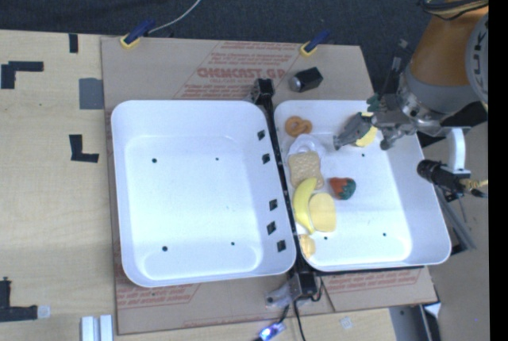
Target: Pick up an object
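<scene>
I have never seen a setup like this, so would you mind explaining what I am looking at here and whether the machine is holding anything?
This is one fixed camera looking down at a slant on a bench. The grey and orange robot arm reaches in from the right. Its gripper hangs over the right bin, with something yellow by its fingers; I cannot tell whether it is gripped. That bin holds small play-food items along its left side: a pretzel, a cracker, a banana, a pale yellow piece and a red and green item. The left bin sits beside it.
</scene>
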### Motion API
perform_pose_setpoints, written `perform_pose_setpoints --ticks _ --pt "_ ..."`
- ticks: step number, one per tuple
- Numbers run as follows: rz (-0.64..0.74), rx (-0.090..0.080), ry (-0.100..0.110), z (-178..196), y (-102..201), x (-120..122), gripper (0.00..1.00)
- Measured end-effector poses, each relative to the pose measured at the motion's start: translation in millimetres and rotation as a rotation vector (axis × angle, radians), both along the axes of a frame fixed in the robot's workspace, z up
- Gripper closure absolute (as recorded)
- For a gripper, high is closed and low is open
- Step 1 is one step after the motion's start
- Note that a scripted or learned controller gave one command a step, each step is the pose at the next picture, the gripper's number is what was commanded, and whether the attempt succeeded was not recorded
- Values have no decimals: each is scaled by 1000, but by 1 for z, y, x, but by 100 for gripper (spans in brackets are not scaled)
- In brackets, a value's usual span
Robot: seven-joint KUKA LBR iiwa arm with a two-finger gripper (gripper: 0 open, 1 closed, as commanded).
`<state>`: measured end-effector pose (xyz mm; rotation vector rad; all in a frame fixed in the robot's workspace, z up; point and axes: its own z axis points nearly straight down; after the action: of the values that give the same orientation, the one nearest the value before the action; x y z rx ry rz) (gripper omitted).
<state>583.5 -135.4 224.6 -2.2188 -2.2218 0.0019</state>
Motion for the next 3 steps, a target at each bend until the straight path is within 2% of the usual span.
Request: perform_pose_setpoints --ticks 1,2,3 --pt "-2 1 -4 -144 10 -2 0" --pt "1 3 -9 -125 11 1 100" --pt "-6 -3 -11 -136 -33 -56 100"
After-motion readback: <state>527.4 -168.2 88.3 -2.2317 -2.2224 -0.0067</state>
